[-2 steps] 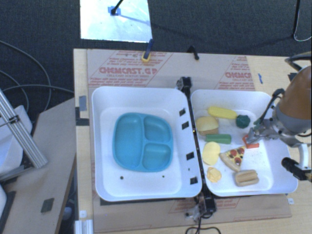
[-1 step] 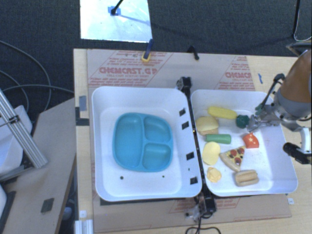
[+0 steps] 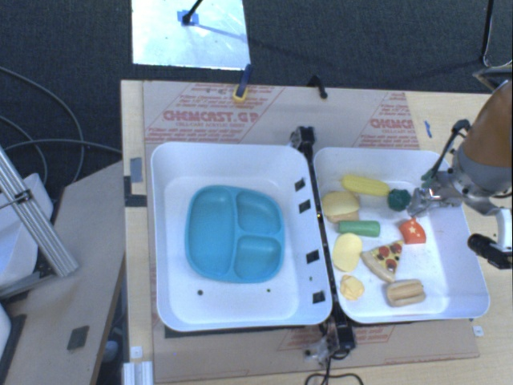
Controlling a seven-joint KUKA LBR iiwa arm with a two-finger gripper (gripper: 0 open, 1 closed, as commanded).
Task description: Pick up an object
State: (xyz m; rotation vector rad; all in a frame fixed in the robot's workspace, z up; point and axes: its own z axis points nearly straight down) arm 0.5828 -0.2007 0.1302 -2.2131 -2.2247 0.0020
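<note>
Two white bins side by side on the bench; left bin [image 3: 172,215] holds a blue divided plate [image 3: 234,233] lying flat near its middle; right bin [image 3: 461,275] holds the toy food; arm [image 3: 489,147] comes in from the right, orange band above the wrist, gripper [image 3: 420,201] low over the upper middle of the right bin; whether it is spread or closed cannot be told from this angle, nothing seen pinched in it; dark green round piece [image 3: 398,198] just left of the gripper tip; red piece [image 3: 412,231] just below the tip, seems apart from it; yellow corn-like piece [image 3: 365,186] near the top of the bin; tan bun [image 3: 341,207] under it at the left wall; green bar [image 3: 358,228] below the bun; pale yellow oval [image 3: 347,252] below that; pizza slice [image 3: 383,261] to its right; small yellow lump [image 3: 351,287] near the front edge; hot dog [image 3: 405,292] at the front right; all pieces lie on the bin floor; cardboard sheet [image 3: 208,115] under both bins; shiny metal sheet [image 3: 191,21] at the back
</note>
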